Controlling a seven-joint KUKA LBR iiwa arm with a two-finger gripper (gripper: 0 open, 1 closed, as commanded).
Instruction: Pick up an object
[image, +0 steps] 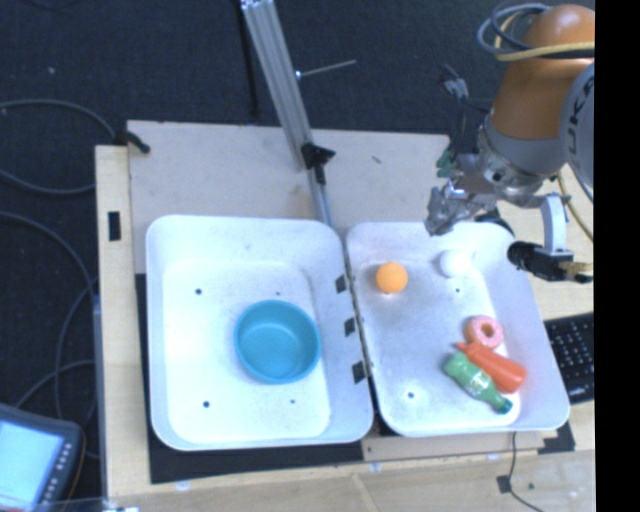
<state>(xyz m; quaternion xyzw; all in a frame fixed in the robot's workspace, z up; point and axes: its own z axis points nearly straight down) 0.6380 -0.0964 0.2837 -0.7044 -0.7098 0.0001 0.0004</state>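
The gripper (443, 222) hangs over the right bin's (520, 300) far edge; whether it is spread or pinched, I cannot tell. Near it lies a smooth white ball (455, 262); an orange ball (391, 278) sits toward the far left corner.

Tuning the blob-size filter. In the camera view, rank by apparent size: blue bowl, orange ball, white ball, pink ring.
1. blue bowl, clearly largest.
2. pink ring and orange ball: look about alike, not ranked.
3. white ball: slightly smaller, though it blends into the white bin, so its edge is unsure.
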